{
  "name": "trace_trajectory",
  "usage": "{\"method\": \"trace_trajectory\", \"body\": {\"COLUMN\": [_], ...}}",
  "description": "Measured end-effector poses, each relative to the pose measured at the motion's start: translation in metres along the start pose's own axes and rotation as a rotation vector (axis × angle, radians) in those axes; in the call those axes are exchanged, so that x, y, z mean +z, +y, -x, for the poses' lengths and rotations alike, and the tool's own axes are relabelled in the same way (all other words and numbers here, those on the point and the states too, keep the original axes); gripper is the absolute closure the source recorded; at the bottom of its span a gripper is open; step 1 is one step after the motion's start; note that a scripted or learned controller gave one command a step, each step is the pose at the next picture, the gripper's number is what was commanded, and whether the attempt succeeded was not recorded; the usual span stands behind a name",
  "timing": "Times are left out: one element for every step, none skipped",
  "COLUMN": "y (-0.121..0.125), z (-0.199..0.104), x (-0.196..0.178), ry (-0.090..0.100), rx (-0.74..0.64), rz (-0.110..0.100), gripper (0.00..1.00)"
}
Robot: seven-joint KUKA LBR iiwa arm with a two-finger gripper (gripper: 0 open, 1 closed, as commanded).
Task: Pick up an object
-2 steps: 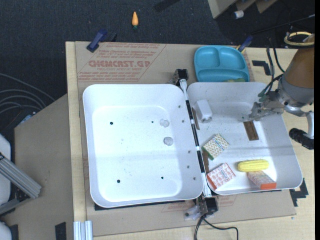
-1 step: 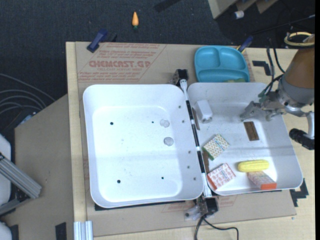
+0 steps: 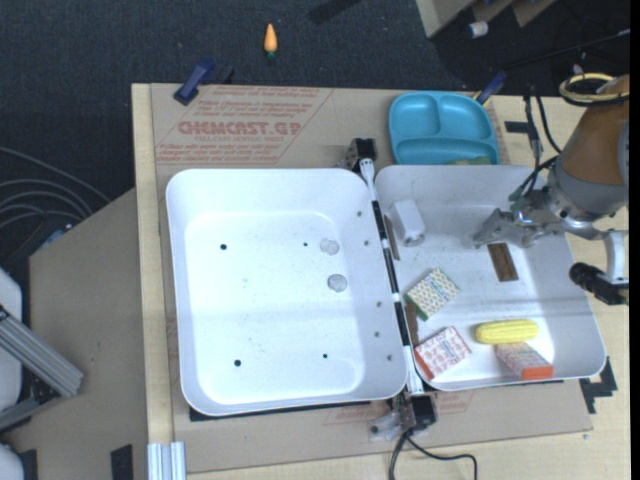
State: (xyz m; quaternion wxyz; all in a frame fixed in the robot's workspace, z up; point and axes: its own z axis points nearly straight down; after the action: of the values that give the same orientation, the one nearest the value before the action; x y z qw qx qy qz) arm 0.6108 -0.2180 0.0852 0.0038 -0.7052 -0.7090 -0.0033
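white plastic, two shallow bins side by side on a brown bench (image 3: 250, 118) printed with red lettering. left bin (image 3: 200, 208) first: two small round greyish discs near its right side, one (image 3: 329, 247) just above the other (image 3: 337, 284). dark clamps along the seam between the bins.

right bin (image 3: 450, 183) next: a small pale grey block (image 3: 408, 221) near the upper left corner; below it a speckled card packet (image 3: 433, 291), tilted; lower still a red and white packet (image 3: 442, 351) touching the front wall. further right a brown flat bar (image 3: 503, 262) mid-bin, a yellow corn cob (image 3: 506, 332) lying flat, and an orange and pink block (image 3: 524, 360) just beside it at the front rim.

behind the right bin, a blue divided tray (image 3: 443, 128) on the bench.

far right: grey arm with an orange band, gripper (image 3: 497, 228) low over the bin, just above and left of the brown bar (nothing seen between the fingers (image 3: 487, 234); spread or closed, cannot tell).
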Motion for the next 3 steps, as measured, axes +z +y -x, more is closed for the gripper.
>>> {"method": "trace_trajectory", "body": {"y": [0.0, 0.058, 0.056], "z": [0.002, -0.066, -0.065], "x": [-0.01, -0.079, -0.078], "ry": [-0.006, -0.009, -0.01], "rx": [0.001, 0.003, 0.004], "rz": [0.003, 0.005, 0.001], "gripper": [1.0, 1.0, 0.0]}}
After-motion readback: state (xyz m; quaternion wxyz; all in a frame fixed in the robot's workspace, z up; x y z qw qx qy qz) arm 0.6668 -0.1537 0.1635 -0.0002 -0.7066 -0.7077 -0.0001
